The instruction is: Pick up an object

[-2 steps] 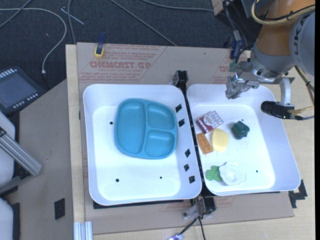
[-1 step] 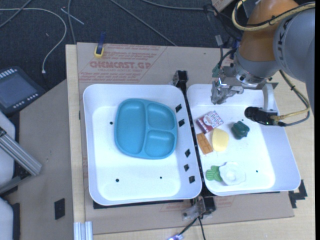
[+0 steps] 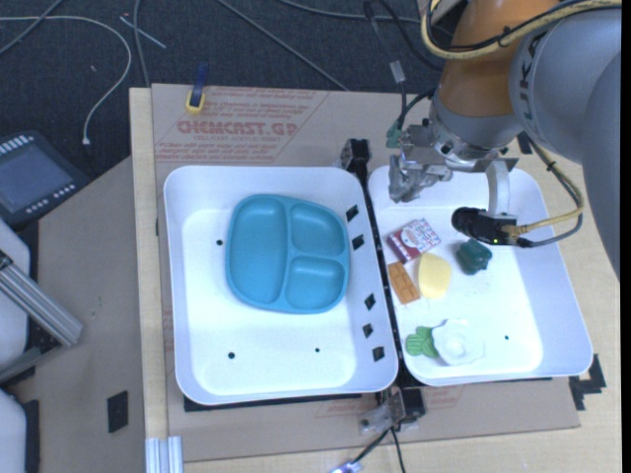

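I hang over the far left corner of the right bin [image 3: 552, 264], my gripper [image 3: 406, 187] pointing down just above the red-and-white packet [image 3: 417, 236]. I cannot tell how my jaws stand; from this slant they blur into 1 grey mass, and nothing shows between them.

The packet is my nearest candidate. It looks light, thin and a little crinkly, likely slippery, so I would pinch it across its narrow width. Just beside it lie a yellow lemon-like piece [image 3: 434, 275] and an orange block [image 3: 402, 282], both probably stiff, light plastic; the rounded yellow one may roll out of a pinch. The dark green lump [image 3: 474, 255] is small and hard to identify. At the near edge a white crumpled thing [image 3: 457, 342] touches a light green piece [image 3: 422, 342]; soft or hard, I cannot say.

The left bin [image 3: 187, 264] holds a blue divided tray [image 3: 288, 254].
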